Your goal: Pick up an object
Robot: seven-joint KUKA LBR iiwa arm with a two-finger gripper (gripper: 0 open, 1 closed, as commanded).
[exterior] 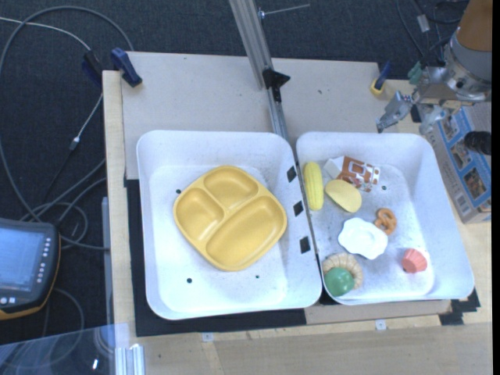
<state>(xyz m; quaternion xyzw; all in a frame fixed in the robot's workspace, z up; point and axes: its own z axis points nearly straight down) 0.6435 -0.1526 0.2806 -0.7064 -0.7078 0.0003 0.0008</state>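
Fingers [406,109] state unreadable — parked above right white bin [445,201]; small red plastic block [414,261] looks light, rigid — grip its flat sides.

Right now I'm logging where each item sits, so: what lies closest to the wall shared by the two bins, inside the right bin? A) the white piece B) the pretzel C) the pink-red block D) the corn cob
D: the corn cob lies lengthwise right beside the divider, while the pretzel, pink-red block and white piece sit farther right in the right bin.
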